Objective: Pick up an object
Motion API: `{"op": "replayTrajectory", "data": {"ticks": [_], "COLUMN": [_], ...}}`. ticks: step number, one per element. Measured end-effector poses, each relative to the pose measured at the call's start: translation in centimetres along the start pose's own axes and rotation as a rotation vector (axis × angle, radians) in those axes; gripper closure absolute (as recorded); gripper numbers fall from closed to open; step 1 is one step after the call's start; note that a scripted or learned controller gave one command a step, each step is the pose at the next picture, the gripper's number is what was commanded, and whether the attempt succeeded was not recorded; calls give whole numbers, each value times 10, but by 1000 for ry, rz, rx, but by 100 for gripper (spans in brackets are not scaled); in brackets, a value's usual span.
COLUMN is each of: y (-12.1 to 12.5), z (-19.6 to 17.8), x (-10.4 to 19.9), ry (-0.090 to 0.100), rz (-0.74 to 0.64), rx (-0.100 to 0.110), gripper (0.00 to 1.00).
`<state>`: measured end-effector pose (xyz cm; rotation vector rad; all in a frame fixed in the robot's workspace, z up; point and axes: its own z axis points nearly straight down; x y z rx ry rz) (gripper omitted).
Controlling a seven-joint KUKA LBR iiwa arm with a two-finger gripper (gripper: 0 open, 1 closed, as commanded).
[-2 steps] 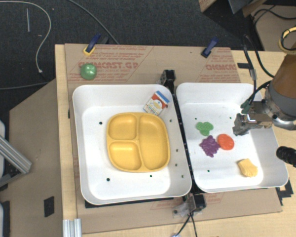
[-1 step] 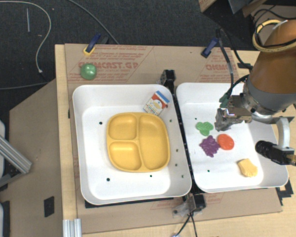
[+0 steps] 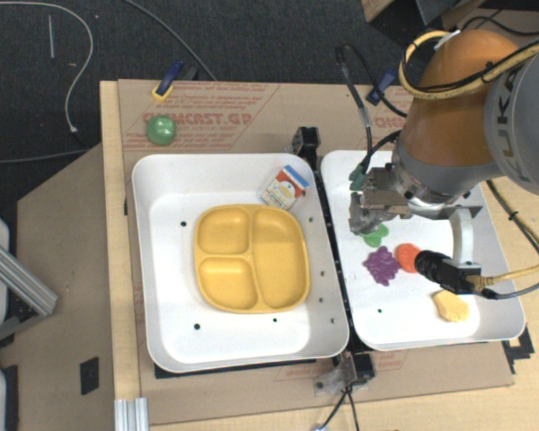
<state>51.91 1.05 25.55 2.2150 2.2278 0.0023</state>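
My gripper (image 3: 374,220) hangs low over the back left part of the right bin (image 3: 494,323), right above a small green object (image 3: 374,236) that peeks out under it. A purple grape-like bunch (image 3: 381,265) lies just in front of it. An orange piece (image 3: 406,257) sits beside the bunch, and a yellow piece (image 3: 451,306) lies nearer the front right. The arm's orange band and wrist hide the bin's back.
The left bin (image 3: 166,250) holds a yellow divided plate (image 3: 251,257) and a small white carton (image 3: 284,188) at its back right. A green ball (image 3: 162,130) rests on the cardboard behind the left bin. A black cable fitting (image 3: 442,269) crosses the right bin.
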Motion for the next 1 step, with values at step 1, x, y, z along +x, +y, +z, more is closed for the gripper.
{"op": "replayTrajectory", "data": {"ticks": [1], "y": [8], "z": [10], "x": [42], "ry": [0], "rz": [1], "rx": [0], "gripper": [100]}}
